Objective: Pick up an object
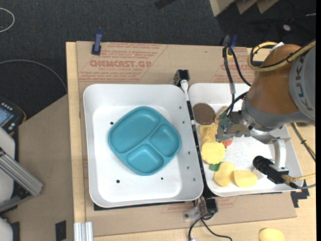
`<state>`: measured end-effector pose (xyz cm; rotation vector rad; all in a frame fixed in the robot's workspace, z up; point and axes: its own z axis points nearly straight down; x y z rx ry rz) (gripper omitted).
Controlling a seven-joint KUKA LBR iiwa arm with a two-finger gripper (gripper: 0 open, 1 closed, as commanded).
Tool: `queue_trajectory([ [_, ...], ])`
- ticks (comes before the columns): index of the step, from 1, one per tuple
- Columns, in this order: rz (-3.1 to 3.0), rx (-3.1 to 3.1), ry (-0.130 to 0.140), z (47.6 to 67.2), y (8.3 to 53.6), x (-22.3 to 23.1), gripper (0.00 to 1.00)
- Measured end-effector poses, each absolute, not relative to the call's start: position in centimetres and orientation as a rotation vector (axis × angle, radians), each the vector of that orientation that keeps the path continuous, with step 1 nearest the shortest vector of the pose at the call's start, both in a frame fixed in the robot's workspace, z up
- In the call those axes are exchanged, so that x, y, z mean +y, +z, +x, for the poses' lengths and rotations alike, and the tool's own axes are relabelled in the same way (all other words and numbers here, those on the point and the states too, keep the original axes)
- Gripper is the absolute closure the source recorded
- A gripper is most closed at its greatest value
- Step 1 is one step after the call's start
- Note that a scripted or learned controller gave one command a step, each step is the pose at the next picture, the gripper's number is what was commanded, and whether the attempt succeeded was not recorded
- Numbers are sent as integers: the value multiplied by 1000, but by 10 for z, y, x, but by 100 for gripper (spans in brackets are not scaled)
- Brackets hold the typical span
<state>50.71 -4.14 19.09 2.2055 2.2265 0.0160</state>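
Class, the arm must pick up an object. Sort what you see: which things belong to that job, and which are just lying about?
Job:
pincer
brown disc
yellow pieces
right bin

Lying about:
blue divided plate
left bin
blue clamp

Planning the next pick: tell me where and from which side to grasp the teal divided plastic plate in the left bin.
Take the teal divided plastic plate by its raised outer rim, probably the right edge nearest the arm, coming from above. It lies flat and is likely too wide to span, so pinching the thin rim beside a compartment seems best. It lies alone in the left white bin.
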Motion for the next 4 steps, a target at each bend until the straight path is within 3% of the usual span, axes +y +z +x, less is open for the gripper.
queue_trajectory([
  [1,2211,2231,8,479,229,30,100],
  [2,2208,2232,11,480,281,110,100],
  [3,2214,2216,23,481,408,92,100],
  [4,2217,2221,4,480,411,93,100],
])
